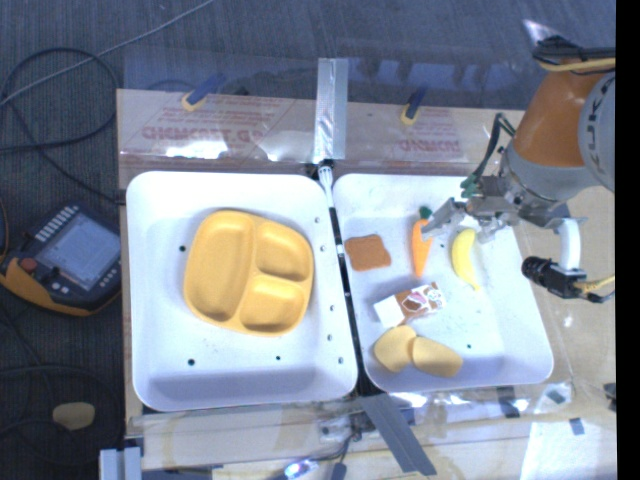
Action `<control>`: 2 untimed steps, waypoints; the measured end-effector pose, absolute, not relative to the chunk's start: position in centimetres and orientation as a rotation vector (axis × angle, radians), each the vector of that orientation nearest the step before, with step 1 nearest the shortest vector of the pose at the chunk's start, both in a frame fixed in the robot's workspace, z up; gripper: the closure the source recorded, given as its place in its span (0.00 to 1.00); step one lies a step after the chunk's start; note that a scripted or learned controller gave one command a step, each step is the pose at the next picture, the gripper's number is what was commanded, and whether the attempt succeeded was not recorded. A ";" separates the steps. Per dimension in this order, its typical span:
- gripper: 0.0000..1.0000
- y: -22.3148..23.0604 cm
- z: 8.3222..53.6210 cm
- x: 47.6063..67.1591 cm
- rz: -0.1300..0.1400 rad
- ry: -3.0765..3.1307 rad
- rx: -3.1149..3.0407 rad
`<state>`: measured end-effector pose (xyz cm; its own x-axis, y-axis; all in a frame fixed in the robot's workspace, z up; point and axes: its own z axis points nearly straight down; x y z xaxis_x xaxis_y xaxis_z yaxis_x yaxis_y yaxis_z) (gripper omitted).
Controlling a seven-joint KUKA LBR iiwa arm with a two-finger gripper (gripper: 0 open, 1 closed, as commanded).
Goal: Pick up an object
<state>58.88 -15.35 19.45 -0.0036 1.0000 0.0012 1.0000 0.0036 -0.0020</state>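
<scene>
Nearest the camera in the right bin [535,363] lie two pale yellow lumps [417,352], touching each other against the near wall. Just beyond them sits a small printed packet [412,302], tilted, with a white corner showing at its left. Farther in, a flat brown square [368,253] rests close to the left wall, an upright-lying carrot [420,248] sits to its right, and a banana [464,258] lies right of the carrot, the two near but apart. The left bin [150,368] carries only a yellow divided tray [248,270].

The claw [478,210] hangs over the far end of the right bin, just above the tops of the carrot and banana, and I cannot tell whether it is open or closed; nothing is visibly gripped in it. The arm [565,118] comes in from the far right, its orange band above the wrist, the wrist bent down toward the bin.

The likeliest target is the banana or the carrot, since both lie right beneath the claw. To do this well, the claw should centre on one of them alone, line its closing direction across the thing's narrow width, and drop low enough to close around the body and not skim the top. Straddling both would likely push them apart and leave nothing held.
</scene>
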 end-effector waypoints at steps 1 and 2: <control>0.00 -13.9 9.3 61.3 -0.011 -2.394 -2.059; 1.00 -13.7 10.0 61.2 -0.012 -2.391 -2.055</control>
